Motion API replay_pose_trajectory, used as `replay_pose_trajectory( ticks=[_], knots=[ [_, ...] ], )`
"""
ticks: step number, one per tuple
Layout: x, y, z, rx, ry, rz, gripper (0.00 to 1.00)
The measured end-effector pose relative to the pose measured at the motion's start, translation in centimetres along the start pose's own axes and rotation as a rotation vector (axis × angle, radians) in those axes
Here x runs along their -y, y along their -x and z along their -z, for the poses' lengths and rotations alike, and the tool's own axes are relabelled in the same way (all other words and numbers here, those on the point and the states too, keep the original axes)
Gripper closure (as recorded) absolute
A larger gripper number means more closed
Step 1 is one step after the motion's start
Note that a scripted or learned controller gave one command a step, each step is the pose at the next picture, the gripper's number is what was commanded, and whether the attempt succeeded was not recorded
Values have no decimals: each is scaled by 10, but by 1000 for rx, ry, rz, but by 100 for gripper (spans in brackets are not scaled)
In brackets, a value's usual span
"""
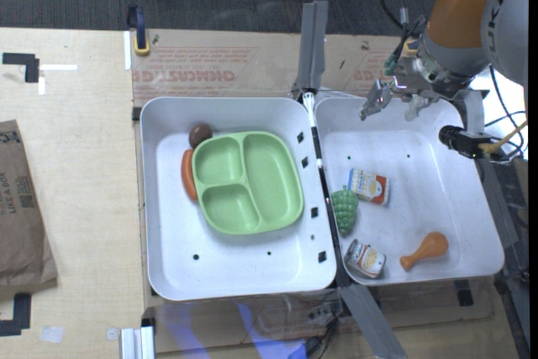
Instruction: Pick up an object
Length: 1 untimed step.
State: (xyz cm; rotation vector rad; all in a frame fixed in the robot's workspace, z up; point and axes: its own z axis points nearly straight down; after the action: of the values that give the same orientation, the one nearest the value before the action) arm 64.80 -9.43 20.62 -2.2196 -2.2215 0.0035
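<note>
Pale wood is running under both white bins, and I am reading the bench from its near edge outward. Closest to me in the right bin [471,206] a small tin [365,259] and a toy drumstick [424,250] are lying loose, likely scattered so each offers its own grab. Just beyond them a green bumpy toy [343,208] is leaning against the divider, and a little carton [368,186] is sitting near it. In the left bin [160,181] a green divided plate [248,181] is covering part of an orange sausage [188,174] and touching a brown ball [200,134]. Farther back the gripper [380,99] is hovering over the right bin's far rim, carrying nothing; whether its jaws are parted I cannot tell. I am judging that no pick has begun. Behind, cardboard [218,63] and dark floor are closing the scene.
</note>
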Motion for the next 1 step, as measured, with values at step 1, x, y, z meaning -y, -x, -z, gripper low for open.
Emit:
replay_pose_trajectory(
  ticks=[1],
  knots=[
    [76,-40,-16,0,-1,-78,0]
  ],
)
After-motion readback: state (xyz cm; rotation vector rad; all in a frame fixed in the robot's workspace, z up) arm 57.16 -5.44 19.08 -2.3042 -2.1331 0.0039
